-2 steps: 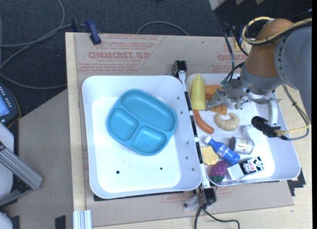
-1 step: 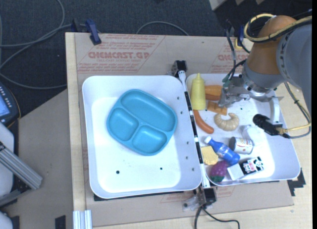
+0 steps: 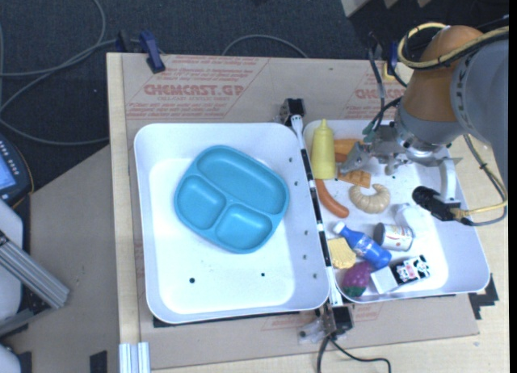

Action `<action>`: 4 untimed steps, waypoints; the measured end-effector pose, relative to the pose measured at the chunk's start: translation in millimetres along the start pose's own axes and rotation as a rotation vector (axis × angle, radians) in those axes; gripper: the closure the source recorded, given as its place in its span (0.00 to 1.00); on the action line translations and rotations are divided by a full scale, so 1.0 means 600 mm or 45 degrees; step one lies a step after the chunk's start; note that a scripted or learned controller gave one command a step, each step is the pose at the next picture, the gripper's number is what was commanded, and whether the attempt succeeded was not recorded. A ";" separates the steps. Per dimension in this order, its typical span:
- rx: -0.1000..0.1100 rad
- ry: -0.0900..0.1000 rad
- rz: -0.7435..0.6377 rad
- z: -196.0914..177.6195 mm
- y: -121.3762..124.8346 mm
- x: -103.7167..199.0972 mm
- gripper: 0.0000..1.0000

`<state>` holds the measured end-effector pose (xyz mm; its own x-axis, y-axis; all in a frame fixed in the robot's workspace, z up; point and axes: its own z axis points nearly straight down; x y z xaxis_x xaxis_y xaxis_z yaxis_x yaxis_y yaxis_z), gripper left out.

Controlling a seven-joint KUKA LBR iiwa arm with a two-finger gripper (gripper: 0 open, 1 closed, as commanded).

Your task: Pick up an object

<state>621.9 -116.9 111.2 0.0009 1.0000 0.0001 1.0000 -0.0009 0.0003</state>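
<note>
My gripper (image 3: 363,159) is low over the back of the right bin (image 3: 464,262), with the grey arm and its orange band (image 3: 436,81) above it. It hangs just over a small orange piece (image 3: 355,177), next to a yellow mustard bottle (image 3: 323,148) on its left. A tan croissant-shaped toy (image 3: 370,197) lies right in front of it, and a hot dog (image 3: 329,199) lies along the bin's left wall. The view does not show anything held in the gripper.
Further forward in the right bin lie a blue bottle (image 3: 365,247), a white can (image 3: 397,238), a yellow wedge (image 3: 343,255), a purple piece (image 3: 354,279) and a black-and-white box (image 3: 412,270). The left bin (image 3: 161,282) holds a blue divided plate (image 3: 232,198).
</note>
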 end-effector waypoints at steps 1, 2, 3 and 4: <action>0.023 -0.013 -0.004 0.037 0.073 0.019 0.00; 0.044 -0.011 0.006 0.028 0.063 0.015 1.00; 0.044 -0.012 0.003 0.028 0.064 0.015 0.00; 0.008 0.002 0.003 0.046 -0.023 -0.001 0.00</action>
<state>607.9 -117.3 83.9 0.0035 1.0000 0.0017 1.0000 -0.0034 -0.0060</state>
